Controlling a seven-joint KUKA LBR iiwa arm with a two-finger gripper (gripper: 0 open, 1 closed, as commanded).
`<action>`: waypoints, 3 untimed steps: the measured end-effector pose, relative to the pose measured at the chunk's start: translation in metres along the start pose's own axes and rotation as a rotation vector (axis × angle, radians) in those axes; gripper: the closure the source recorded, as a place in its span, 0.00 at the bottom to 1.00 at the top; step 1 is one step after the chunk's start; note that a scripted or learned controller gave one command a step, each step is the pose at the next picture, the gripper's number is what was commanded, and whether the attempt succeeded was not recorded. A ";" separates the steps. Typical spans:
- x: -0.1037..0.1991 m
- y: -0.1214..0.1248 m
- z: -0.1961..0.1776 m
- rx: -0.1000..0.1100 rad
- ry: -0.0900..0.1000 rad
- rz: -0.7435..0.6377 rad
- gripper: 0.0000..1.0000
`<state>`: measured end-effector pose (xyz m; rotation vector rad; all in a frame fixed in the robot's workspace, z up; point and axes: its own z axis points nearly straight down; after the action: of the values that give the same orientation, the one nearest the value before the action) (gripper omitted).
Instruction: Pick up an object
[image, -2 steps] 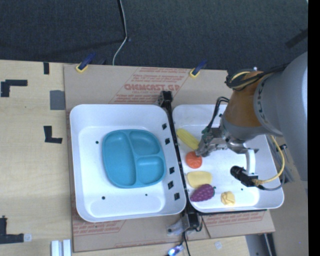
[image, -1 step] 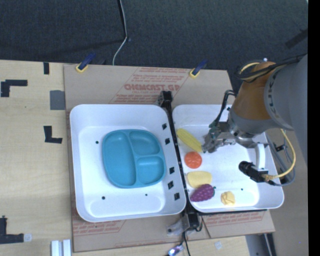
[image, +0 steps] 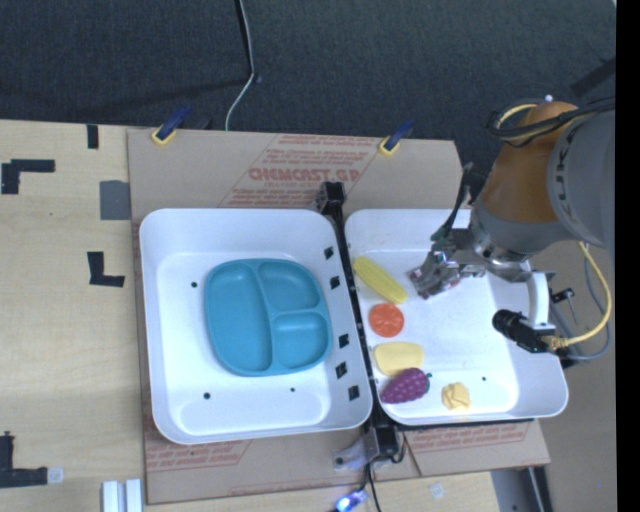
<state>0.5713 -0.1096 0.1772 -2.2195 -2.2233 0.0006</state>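
The grey metal gripper hangs right of middle; I cannot tell its grip. Just left lies the yellow plastic toy corn, likely light, hard, slippery. Pinch its middle.

From my remote station I count two white bins, one blue divided plate and five toy foods (all plastic-looking).
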 end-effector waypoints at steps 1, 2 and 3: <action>0.000 0.001 -0.034 0.000 0.000 0.000 1.00; 0.054 0.014 -0.044 0.003 0.002 -0.006 1.00; 0.107 0.023 -0.031 0.005 0.001 -0.005 1.00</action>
<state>0.5944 -0.0030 0.2086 -2.2112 -2.2256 0.0042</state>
